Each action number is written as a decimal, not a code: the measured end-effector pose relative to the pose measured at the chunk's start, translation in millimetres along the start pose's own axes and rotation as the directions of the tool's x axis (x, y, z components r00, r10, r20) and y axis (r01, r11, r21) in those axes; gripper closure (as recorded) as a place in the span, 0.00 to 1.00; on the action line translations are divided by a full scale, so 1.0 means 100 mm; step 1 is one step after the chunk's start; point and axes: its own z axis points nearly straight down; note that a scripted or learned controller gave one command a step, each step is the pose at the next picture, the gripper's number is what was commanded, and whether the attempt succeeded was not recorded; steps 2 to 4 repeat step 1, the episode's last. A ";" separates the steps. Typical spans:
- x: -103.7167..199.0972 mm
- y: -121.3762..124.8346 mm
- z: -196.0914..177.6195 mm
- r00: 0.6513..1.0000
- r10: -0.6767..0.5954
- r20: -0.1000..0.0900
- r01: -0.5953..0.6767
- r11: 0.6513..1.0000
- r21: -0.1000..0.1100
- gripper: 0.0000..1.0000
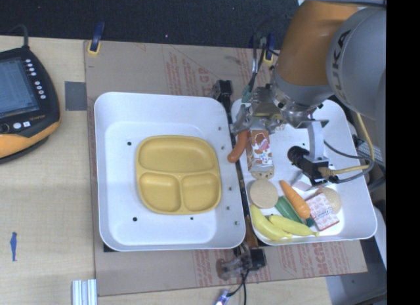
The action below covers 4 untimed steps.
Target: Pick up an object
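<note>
Brown cardboard mat [164, 67] on wooden bench [39, 199] bears two bins; jaws' state unclear

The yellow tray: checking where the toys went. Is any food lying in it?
No, the yellow tray has three bare compartments; the toy food lies in the right bin.

Robot lab: KUKA arm [341, 35] over bench w/ two white bins [105, 166], teach pendant [23, 103] alongside.
</note>
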 end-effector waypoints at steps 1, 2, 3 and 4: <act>0.18 -0.31 -0.07 1.000 -0.001 -0.001 0.001 1.000 0.002 1.00; 0.18 -0.31 -0.07 1.000 -0.001 -0.001 0.001 1.000 0.002 1.00; 0.18 -0.31 -0.07 1.000 -0.001 -0.001 0.001 1.000 0.002 1.00; 0.18 -0.31 -0.07 1.000 -0.001 -0.001 0.001 1.000 0.002 1.00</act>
